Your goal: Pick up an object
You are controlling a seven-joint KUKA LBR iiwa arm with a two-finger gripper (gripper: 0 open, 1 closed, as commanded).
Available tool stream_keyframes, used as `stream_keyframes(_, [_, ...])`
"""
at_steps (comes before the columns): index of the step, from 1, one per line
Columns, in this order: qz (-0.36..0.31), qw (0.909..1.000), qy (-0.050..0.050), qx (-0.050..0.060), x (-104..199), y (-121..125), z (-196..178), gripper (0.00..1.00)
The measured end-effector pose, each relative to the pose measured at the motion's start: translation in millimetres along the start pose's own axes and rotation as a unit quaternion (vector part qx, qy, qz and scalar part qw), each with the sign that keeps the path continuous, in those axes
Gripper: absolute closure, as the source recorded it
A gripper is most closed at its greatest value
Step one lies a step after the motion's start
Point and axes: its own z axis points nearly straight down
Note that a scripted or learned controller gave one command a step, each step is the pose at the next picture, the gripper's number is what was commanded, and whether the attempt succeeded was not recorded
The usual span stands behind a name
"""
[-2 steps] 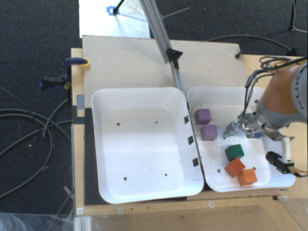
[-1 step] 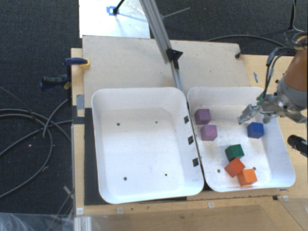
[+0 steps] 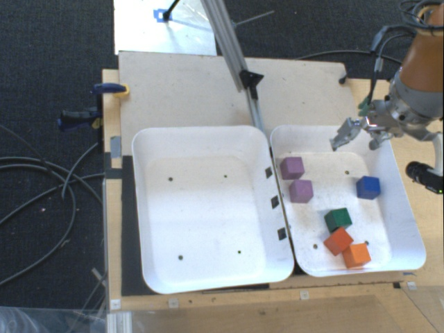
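Several small cubes lie in the right bin (image 3: 406,214): two purple ones (image 3: 292,166) (image 3: 301,191) near its left wall, a blue one (image 3: 368,187) toward the right, then a green one (image 3: 338,219), a red one (image 3: 338,241) and an orange one (image 3: 356,254) clustered at the front. My gripper (image 3: 356,141) hangs over the bin's far right part, above and behind the blue cube. Its fingers (image 3: 341,137) are spread open with nothing between them.
The left bin (image 3: 201,207) adjoins the right one along a shared wall with black clips. A slanted metal rod (image 3: 229,40) crosses the back board. Cables lie on the floor at the left, and a blue clamp (image 3: 90,116) grips the bench's left edge.
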Motion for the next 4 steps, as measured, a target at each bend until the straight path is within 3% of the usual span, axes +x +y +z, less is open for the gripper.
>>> stream_keyframes(1, [0.005,0.9999,0.001,0.009,26,-51,146,0.0])
stream_keyframes(2, [0.002,1.0,0.0,-0.001,24,38,186,0.0])
stream_keyframes(3, [0.002,1.0,0.0,0.003,22,73,187,0.0])
stream_keyframes(4, [0.001,1.0,-0.001,0.003,21,73,176,1.0])
